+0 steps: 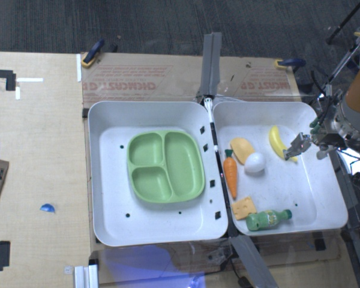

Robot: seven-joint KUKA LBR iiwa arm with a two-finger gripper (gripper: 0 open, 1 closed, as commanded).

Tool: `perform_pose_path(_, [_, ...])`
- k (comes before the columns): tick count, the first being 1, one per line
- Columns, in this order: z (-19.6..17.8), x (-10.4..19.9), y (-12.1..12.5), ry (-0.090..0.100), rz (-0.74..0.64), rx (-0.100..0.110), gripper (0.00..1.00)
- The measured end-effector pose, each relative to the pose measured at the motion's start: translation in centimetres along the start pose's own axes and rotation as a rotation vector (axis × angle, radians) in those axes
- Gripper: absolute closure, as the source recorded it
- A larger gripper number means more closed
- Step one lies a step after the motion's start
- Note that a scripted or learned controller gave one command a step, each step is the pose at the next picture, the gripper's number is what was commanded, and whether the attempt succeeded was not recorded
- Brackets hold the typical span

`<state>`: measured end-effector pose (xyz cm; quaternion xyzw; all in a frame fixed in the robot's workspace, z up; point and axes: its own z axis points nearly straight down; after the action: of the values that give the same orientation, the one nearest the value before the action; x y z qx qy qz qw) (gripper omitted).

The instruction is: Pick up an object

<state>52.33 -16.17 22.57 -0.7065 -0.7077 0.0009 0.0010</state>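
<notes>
Camera view: the gripper (297, 147) hangs in the right bin (324, 215), fingers slightly parted and holding nothing, just right of the banana (276, 140). Left of the banana lie a white egg (254, 163), carrot (230, 174), cheese (244, 207) and green bottle (268, 219). A green divided plate (165, 165) sits in the left bin (108, 209).

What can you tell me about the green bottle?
The green bottle lies on its side near the front edge of the right bin. It looks like shiny plastic, with a paler band around its middle and its narrow cap end pointing right. Its fat end sits right beside a yellow cheese wedge, maybe touching it. The gripper is farther back, by the banana, not near the bottle.
</notes>
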Motion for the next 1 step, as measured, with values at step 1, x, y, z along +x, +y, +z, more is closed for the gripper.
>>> perform_pose_path(1, [13.34, -3.05, 4.53, -0.001, 0.158, -0.003, 0.00])
